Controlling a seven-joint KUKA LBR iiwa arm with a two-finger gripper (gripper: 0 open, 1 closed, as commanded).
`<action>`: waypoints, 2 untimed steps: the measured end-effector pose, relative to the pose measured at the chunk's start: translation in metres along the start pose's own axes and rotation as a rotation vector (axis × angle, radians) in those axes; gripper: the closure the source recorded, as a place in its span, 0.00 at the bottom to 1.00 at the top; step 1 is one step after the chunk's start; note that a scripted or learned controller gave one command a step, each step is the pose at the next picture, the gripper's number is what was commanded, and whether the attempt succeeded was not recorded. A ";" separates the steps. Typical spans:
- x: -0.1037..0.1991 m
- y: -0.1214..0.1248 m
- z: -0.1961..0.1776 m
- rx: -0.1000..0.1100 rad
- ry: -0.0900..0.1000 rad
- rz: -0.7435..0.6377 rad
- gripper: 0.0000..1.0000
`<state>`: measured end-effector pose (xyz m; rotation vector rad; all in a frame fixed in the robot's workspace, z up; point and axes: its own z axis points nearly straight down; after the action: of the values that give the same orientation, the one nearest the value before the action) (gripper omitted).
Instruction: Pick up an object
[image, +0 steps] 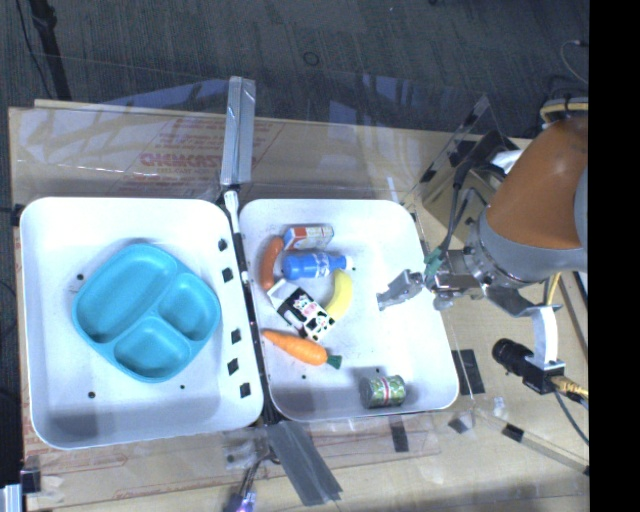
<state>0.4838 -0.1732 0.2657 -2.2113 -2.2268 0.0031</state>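
The right bin (425, 330) holds a loose cluster of objects. A small carton (307, 236) lies at the back, with a blue bottle (315, 266) just in front of it and an orange-red sausage (271, 260) to their left. A banana (341, 293) lies beside a black-and-white patterned box (305, 312). A carrot (297, 347) rests nearer the front, and a green can (384, 390) sits at the front right. My gripper (400, 289) hovers over the right side of this bin, right of the banana, with nothing seen in it.
The left bin (40, 400) contains a blue divided plate (148, 310). A metal strip (238, 140) runs up from the seam between the bins. The arm's orange band (540, 195) sits to the right, past the bin's edge.
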 end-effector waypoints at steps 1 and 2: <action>0.052 0.087 0.106 0.002 -0.001 -0.056 0.00; -0.016 0.096 0.174 0.001 0.000 0.108 0.00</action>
<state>0.5791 -0.1881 0.0914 -2.3279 -2.1043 0.0043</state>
